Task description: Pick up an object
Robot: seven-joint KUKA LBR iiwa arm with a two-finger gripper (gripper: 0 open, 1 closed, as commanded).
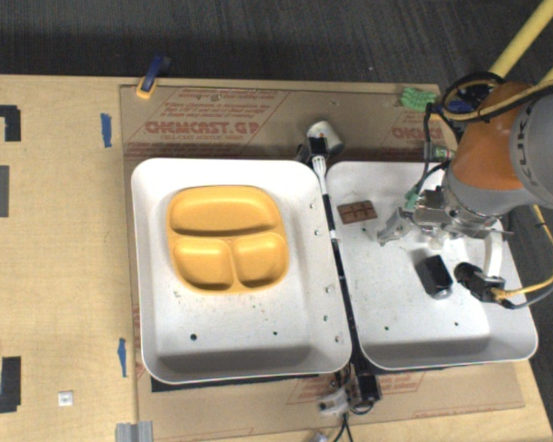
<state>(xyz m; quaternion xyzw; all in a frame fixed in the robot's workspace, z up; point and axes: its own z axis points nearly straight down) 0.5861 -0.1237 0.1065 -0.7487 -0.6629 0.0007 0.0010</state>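
The right bin (424, 339) holds a small brown ridged block (357, 213) near its upper left and a small black oblong object (435, 275) near its middle. My gripper (413, 225) hangs low over the right bin, between these two objects: the brown block lies to its left and the black object just below it. Nothing shows as held. The grey arm with its orange band (488, 150) comes in from the right. In the left bin (157, 320) lies a yellow divided plate (227, 238).
A black cable with a yellow lead (493, 288) dangles from the wrist over the right bin's right side. A ridge (336, 265) divides the two bins. A white and black fitting (322, 138) sits at the bins' far edge.
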